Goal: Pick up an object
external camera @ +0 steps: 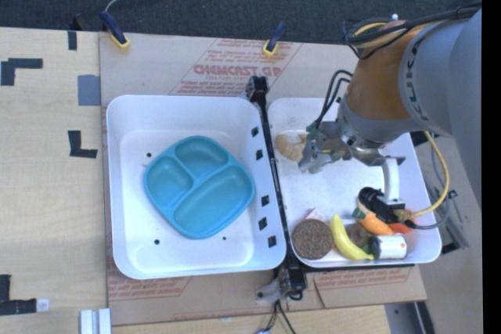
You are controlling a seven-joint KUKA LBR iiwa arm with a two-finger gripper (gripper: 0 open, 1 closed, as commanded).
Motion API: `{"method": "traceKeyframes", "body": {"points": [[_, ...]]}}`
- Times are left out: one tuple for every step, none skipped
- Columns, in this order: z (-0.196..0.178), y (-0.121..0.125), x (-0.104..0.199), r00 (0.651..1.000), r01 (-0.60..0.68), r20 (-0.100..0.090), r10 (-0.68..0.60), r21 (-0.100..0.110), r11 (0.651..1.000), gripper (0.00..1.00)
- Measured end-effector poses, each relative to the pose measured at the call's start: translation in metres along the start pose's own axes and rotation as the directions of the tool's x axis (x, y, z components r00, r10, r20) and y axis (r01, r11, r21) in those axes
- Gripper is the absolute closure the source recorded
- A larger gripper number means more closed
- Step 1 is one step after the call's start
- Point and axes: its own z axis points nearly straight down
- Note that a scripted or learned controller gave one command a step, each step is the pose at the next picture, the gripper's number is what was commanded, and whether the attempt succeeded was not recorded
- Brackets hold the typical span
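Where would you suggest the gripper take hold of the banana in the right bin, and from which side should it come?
I would grip the banana across its middle, coming straight down from above. It lies flat and curved on the bin floor, so its narrow width suits the fingers there. The brown disc sits close on its left and the carrot on its right, so keep the fingers along that narrow gap.

On the table (pixel 47 168) two bins sit side by side, the left bin (pixel 125 192) holding a divided plate (pixel 200 185) at its middle, the right bin (pixel 344 192) holding my jaws beside a pale lump (pixel 289 145) at its upper left, and a round disc (pixel 312 238), banana (pixel 346 238) and carrot (pixel 377 225) along its lower edge.
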Motion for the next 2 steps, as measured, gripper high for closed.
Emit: {"method": "traceKeyframes", "body": {"points": [[0.001,-0.016,0.088,1.000,0.000,0.000,0.000,0.002,1.000,1.00],[-0.059,-0.042,0.088,1.000,-0.001,0.001,0.001,0.000,1.000,1.00]]}}
